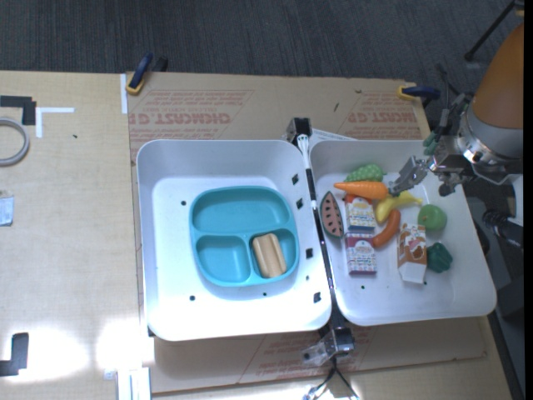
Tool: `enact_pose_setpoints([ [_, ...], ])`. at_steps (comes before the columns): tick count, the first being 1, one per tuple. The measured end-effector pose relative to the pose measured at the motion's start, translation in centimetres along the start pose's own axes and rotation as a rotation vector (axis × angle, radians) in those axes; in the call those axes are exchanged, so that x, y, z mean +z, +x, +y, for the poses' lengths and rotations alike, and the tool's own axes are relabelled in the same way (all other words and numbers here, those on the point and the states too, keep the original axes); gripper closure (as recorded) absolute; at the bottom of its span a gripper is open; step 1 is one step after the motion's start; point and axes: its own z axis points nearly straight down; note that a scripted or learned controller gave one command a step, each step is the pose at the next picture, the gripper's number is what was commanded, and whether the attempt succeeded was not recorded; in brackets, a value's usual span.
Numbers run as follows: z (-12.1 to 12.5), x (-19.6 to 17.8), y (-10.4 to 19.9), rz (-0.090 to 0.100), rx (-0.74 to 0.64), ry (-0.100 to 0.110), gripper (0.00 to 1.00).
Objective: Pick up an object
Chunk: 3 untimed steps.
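You've got the gripper (414, 172) low over the right bin (466, 302), at its upper right part, tips just beside the carrot (364, 188); can't tell how the jaws stand, too small and blurred. Carrot is orange, tapered, lying flat, point toward the divider between bins. Around the carrot: green leafy piece (364, 173) touching above it, yellow banana (391, 204) just right and below, watermelon slice (332, 215) lower left, two small cartons (361, 236) below, orange sausage (385, 233) beside them. Farther right of the carrot: green round fruit (431, 217), white carton (412, 255), broccoli (440, 257). Left bin (158, 223) holds a teal divided tray (208, 215) with a tan bread roll (268, 254)
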Motion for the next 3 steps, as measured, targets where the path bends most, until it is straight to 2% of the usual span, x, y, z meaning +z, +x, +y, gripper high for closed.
enact_pose_setpoints([
  [1,1.95,14.26,-0.03,0.0,0.003,0.001,0.0],
  [2,1.97,13.3,-0.11,0.0,0.007,0.0,1.0],
  [3,1.97,13.3,-0.1,0.0,0.006,0.0,0.0],
])
